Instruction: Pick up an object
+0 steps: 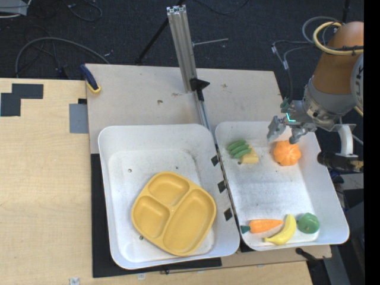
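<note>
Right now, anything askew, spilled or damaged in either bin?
Nothing stands out. The yellow divided plate lies flat in the left bin. In the right bin, the orange, green-and-yellow piece, carrot, banana and green fruit look intact.

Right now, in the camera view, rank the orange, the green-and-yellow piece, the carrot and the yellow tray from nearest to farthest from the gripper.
1. Orange: right bin, directly beneath the gripper.
2. Green-and-yellow piece: right bin's upper left.
3. Carrot: right bin's front edge.
4. Yellow tray: left bin, farthest.
</note>
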`<state>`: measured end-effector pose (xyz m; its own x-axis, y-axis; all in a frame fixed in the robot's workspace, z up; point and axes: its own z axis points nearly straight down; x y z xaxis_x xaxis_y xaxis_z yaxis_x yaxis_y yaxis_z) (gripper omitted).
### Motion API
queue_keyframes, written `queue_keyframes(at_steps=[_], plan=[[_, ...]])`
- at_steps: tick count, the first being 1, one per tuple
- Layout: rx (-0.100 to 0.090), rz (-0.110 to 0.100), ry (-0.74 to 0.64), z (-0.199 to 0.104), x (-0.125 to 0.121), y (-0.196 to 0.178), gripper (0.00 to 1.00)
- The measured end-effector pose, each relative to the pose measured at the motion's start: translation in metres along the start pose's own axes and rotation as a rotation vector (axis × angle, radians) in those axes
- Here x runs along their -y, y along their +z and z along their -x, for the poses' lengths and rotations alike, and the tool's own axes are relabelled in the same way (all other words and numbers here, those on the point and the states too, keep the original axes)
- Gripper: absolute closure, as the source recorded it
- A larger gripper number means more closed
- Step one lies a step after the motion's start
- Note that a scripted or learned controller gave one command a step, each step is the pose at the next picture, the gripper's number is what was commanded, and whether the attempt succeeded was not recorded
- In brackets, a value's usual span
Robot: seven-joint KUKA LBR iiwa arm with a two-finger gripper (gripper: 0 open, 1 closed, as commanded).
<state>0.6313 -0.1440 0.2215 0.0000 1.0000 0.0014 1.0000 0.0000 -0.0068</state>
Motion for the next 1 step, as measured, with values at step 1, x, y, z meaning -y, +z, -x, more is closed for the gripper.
queue_keyframes(at_steps=[1], plan=[[0.001, 0.004, 0.0, 0.0, -0.001, -0.002, 0.0]])
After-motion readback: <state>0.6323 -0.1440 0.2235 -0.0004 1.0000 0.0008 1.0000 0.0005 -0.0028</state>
